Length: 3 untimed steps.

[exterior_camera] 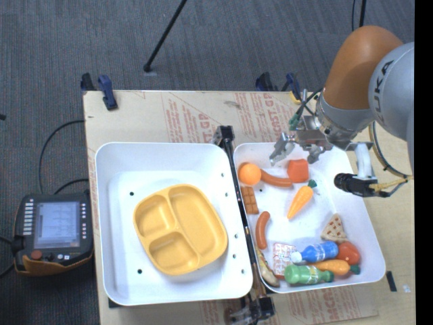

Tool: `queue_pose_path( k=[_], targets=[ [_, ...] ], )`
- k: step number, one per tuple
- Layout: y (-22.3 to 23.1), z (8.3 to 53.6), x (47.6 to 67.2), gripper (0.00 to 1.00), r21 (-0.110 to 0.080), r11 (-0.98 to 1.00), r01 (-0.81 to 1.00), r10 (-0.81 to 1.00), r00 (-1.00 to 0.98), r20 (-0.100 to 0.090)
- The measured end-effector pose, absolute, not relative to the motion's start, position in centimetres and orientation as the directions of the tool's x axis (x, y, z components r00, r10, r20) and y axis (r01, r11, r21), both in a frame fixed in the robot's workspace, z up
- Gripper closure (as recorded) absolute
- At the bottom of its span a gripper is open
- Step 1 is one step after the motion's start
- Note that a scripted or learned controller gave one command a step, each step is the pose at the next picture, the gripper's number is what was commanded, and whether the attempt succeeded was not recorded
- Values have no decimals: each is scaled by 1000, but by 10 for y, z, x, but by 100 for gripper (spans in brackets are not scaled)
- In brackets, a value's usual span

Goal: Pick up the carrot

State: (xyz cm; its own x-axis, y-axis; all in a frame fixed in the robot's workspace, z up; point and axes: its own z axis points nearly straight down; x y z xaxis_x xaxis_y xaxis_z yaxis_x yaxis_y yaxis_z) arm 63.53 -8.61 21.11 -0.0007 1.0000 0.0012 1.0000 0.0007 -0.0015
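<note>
The carrot (300, 201) is orange with a small green top and lies tilted in the middle of the right bin (369, 222). My gripper (296, 151) hangs over the far end of that bin, up and slightly left of the carrot. Its two fingers are spread open with nothing between them. A red-orange block (298, 170) lies just below the fingertips, between the gripper and the carrot.
An orange ball (249, 174), an orange sausage (274, 179), a brown waffle piece (250, 200) and a red sausage (262, 229) lie left of the carrot. A pizza slice (332, 228), bottles (316, 252) and a tomato (348, 252) crowd the near end. The left bin (108, 181) holds a yellow divided plate (179, 229).
</note>
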Motion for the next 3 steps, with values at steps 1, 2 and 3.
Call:
queue_pose_path(
  k=[1,2,3],
  targets=[
    [-141,99,612,0,0,24,1000,1000,-24,1],
    [-107,87,577,0,-3,-96,995,995,96,2],
    [-108,97,577,100,-4,-102,995,995,102,3]
  ],
)
